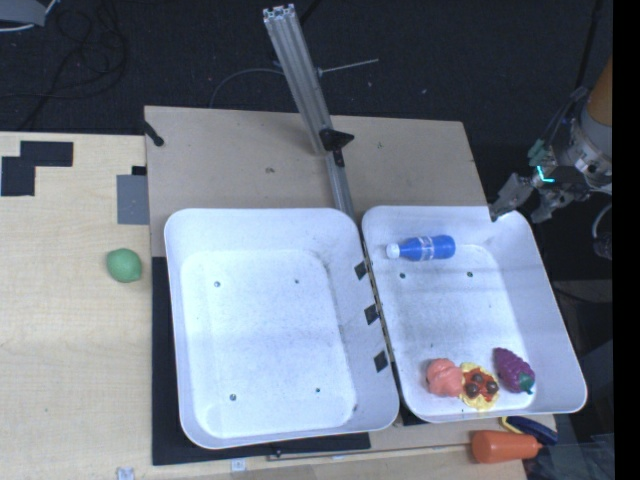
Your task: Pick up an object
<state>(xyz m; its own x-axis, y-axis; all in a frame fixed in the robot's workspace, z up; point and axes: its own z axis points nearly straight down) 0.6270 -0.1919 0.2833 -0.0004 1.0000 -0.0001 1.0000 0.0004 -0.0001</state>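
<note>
2 shallow white bins side by side on bench: left bin (190,230), right bin (545,278). Gripper (528,200) at far right corner of right bin, just past the rim, hanging from grey wrist with teal light; orange band of arm (602,96) at right edge of view. Jaw spread impossible to tell from this slant; nothing seen between them. Blue bottle with white cap (421,248) lying on its side at far end of right bin, cap toward the left, near the gripper but apart from it. At near end of right bin, 3 small toys in a row: pink-orange rounded piece (443,377), touching a yellow piece with dark spots (479,387), then a purple grape bunch (513,369) just beside that on the right. Orange carrot-like toy (503,446) on bench just outside near rim of right bin, with a blue-yellow item (532,428) beside it. Green ball (125,265) on wooden tabletop well left of left bin. Aluminium rail (303,80) slanting from far side down to the gap between bins.
</note>
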